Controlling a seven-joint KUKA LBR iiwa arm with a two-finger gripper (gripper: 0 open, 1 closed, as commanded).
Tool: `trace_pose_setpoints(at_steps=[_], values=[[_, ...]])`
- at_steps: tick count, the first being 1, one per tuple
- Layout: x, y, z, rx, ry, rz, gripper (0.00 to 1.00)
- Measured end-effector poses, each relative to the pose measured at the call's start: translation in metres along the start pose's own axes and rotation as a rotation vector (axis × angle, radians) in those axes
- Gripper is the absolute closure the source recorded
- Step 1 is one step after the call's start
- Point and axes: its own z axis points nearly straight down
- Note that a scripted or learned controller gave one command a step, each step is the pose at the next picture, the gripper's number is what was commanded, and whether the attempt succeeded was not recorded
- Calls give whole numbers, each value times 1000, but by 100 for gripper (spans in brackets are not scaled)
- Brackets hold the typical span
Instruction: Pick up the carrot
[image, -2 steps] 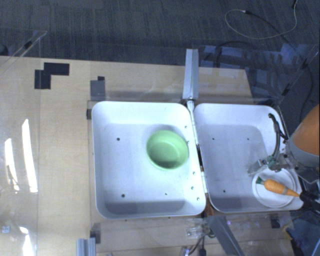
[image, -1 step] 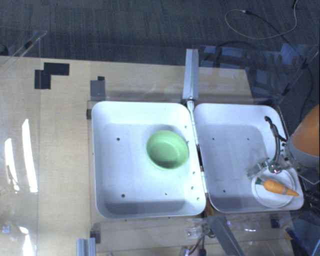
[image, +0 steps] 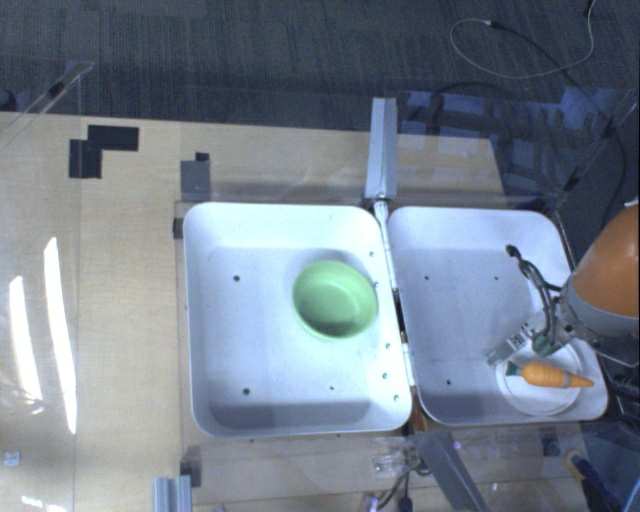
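Carrot (image: 556, 376) on white plate (image: 540, 399); fingers (image: 503, 352) spread, just above, not gripping.

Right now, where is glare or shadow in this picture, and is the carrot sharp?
Camera view: bright streaks of glare lie on the bench at left; soft shadow falls along the near walls of both bins; the carrot is fairly sharp, while the hand beside it looks blurred.
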Motion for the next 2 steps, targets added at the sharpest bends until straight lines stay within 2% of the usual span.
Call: trace_pose_setpoints(at_steps=[1, 2], values=[[8, 8, -1, -6, -5, 216, 0], [-13, -7, -6, -2, -5, 325, 0]])
